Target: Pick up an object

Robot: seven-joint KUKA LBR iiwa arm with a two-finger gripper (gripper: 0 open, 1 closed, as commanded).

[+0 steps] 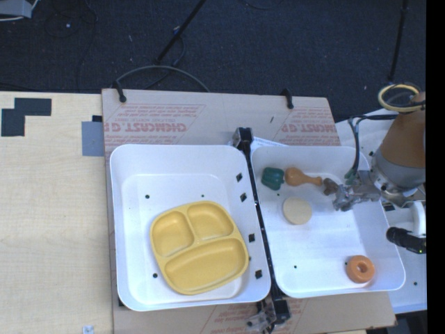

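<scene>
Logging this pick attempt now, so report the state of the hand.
Hand: low in the right bin, beside the wooden pear-shaped toy; open or shut cannot be told, and nothing is seen held.

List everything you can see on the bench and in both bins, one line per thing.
divided plate: one, yellow, three compartments, lying flat in the left bin
left bin: one, white, shallow
right bin: one, white, shallow, beside the left bin
green object: one, dark green, far left corner of the right bin
wooden piece: one, orange-brown, rounded head with a short handle, just right of the green object
disc: one, cream, round, in the right bin below the wooden piece
ring: one, orange, doughnut-shaped, near right corner of the right bin
cardboard sheet: one, brown with red print, under both bins
gripper: one, grey metal, low in the right bin beside the wooden piece's handle end
arm: one, orange band, reaching in from the right
</scene>
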